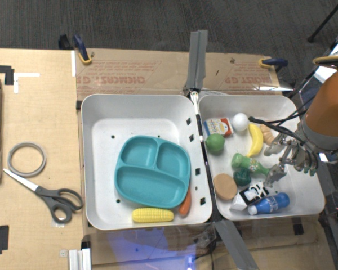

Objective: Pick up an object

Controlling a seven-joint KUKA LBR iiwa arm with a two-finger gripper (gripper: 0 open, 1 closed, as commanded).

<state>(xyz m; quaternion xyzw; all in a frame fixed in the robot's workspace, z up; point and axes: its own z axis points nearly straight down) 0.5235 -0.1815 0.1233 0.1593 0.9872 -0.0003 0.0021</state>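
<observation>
The right bin (304,198) holds a yellow banana (255,140), a white ball (239,122), a green ball (215,143), a small red and white carton (219,126), a green toy (245,166), a tan disc (225,186), a black and white item (253,194) and a blue bottle (270,203). My gripper (273,160) hangs over the right half of this bin, just right of the banana and the green toy. It is open, with nothing between its fingers.
The left bin (96,151) holds a teal divided plate (153,171), a corn cob (152,214) and a carrot (185,205). On the bench at the left lie scissors (48,195) and a tape roll (26,158). Cables run beside the arm (327,114).
</observation>
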